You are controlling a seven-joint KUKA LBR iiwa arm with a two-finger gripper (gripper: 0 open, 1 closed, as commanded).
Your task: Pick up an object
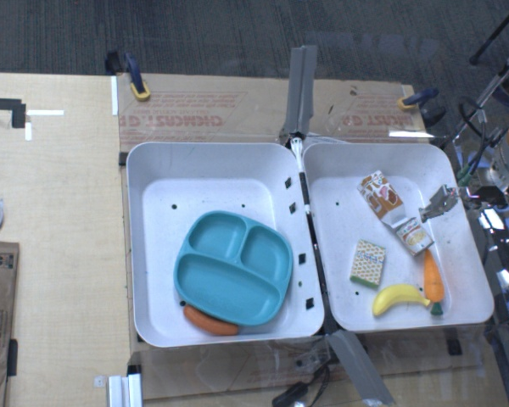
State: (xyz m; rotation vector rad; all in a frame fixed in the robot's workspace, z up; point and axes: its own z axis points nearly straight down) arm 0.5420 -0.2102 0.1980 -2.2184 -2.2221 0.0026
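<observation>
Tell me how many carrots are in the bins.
2. One carrot lies in the right bin, near its right wall, just above the banana. The other carrot lies in the left bin, partly tucked under the teal plate's front edge.

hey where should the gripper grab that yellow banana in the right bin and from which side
Grip the banana across its thick middle, coming straight down from above. It lies flat on the bin floor, curve bowed upward in the picture, so the jaws should close across its width. The carrot touches its right end, so avoid that end.
</observation>
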